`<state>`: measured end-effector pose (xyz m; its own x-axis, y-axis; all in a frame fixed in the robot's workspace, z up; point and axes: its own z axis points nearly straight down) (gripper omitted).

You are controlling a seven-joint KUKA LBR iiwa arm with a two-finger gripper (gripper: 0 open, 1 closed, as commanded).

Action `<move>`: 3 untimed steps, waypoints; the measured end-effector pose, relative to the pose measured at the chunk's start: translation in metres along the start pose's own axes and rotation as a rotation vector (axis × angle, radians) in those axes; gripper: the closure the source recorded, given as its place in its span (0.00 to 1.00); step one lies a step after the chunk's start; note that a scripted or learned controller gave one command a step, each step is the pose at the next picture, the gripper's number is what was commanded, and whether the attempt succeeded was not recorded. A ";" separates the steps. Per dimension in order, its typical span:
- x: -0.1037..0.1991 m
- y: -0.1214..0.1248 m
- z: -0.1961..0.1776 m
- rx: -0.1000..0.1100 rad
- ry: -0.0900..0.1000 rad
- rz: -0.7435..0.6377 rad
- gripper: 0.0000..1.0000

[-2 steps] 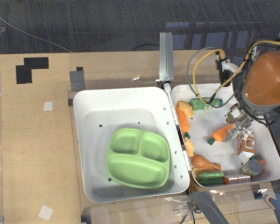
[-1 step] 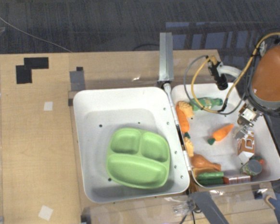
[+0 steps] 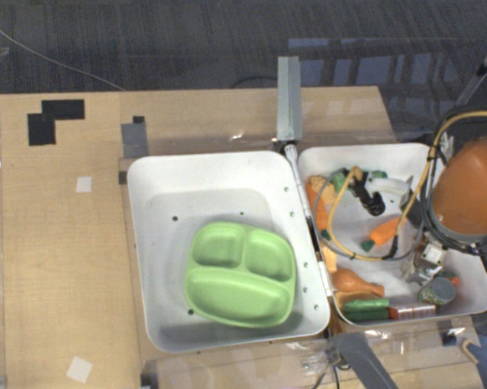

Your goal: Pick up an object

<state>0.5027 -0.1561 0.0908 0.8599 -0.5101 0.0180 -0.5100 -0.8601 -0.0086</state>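
Observation:
The right bin (image 3: 478, 301) holds a jumble of small objects. Among them are an orange carrot-shaped piece (image 3: 383, 230), an orange lump (image 3: 356, 282), a dark green cylinder (image 3: 366, 309) and a brown stick (image 3: 416, 311) along the near wall. A tall orange piece (image 3: 317, 196) leans by the left wall. A yellow cable (image 3: 333, 216) loops over them. My gripper (image 3: 427, 269) hangs low over the near right corner of this bin, under the arm's orange band (image 3: 471, 188). It is close above a grey round object (image 3: 441, 289).
In the left bin (image 3: 155, 196) lies a green divided plate (image 3: 240, 274), toward the near side. A metal post (image 3: 287, 102) stands behind the wall between the bins. Wooden bench top (image 3: 56, 271) stretches to the left.

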 end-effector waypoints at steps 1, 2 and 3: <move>0.000 0.001 0.000 -0.002 0.000 0.000 0.00; -0.001 -0.064 0.001 -0.002 -0.005 -0.036 0.00; 0.023 -0.066 0.002 -0.004 -0.014 -0.099 0.00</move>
<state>0.5558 -0.1111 0.0893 0.9063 -0.4226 0.0041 -0.4226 -0.9063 -0.0037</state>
